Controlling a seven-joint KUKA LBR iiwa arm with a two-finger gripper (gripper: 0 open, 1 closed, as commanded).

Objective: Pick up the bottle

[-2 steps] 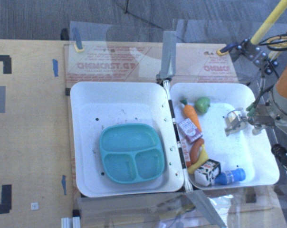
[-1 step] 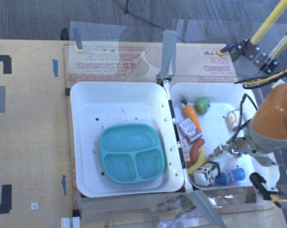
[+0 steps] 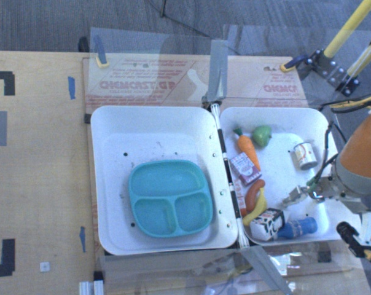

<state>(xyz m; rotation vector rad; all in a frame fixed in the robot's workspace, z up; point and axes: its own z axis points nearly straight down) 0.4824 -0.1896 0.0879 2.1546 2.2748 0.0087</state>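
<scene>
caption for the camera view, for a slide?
Claw hovers in the right bin just above the blue bottle; teal tray sits in the left bin.

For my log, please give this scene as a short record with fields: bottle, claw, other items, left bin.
bottle: blue bottle lying on its side near the front edge of the right bin
claw: claw above the right bin, just behind the bottle, holding nothing
other items: carrot, green fruit, small can, banana
left bin: left bin holds a teal divided tray

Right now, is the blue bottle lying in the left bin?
No, the blue bottle lies in the right bin, beside the cow-patterned cup.
</scene>
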